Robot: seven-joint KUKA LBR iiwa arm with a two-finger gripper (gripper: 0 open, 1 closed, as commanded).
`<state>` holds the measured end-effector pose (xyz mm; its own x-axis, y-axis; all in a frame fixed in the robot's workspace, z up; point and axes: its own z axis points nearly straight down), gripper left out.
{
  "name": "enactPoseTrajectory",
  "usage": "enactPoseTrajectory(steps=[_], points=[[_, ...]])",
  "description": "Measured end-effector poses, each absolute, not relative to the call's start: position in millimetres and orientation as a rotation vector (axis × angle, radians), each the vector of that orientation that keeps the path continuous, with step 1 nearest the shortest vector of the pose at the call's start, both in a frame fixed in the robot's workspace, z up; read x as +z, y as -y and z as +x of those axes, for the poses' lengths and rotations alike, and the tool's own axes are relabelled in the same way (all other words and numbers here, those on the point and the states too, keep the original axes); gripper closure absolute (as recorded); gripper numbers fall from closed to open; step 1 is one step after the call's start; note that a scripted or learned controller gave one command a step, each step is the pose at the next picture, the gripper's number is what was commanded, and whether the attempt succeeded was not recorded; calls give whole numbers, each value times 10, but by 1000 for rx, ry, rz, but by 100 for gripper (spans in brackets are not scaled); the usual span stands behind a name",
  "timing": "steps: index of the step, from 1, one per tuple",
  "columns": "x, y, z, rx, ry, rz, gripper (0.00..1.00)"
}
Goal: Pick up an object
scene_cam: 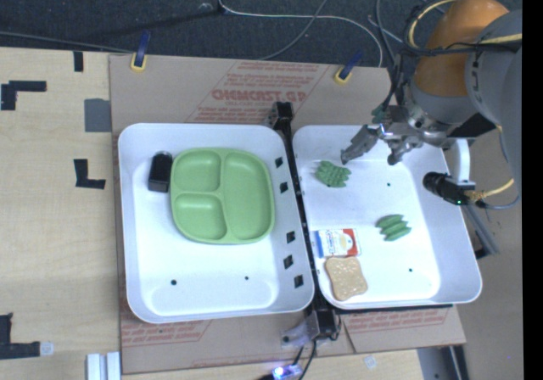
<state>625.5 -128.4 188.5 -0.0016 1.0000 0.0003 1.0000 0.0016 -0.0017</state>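
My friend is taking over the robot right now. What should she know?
Tool: open, holding nothing, hanging over the top of the right bin.
Right bin: leafy green toy just beside the tool's near finger, green pea pod in the middle, small milk carton and slice of toast near the front.
Left bin: green divided plate with a black block beside it.
Done: nothing picked up yet.
Left: grab one thing and lift it; the leafy toy looks closest.

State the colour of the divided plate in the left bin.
Light green; the divided plate shows clearly in the camera view.
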Motion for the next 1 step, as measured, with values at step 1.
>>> enactPoseTrajectory(steps=[1], points=[[1442,1271,6286,6,2222,-2217,0]])
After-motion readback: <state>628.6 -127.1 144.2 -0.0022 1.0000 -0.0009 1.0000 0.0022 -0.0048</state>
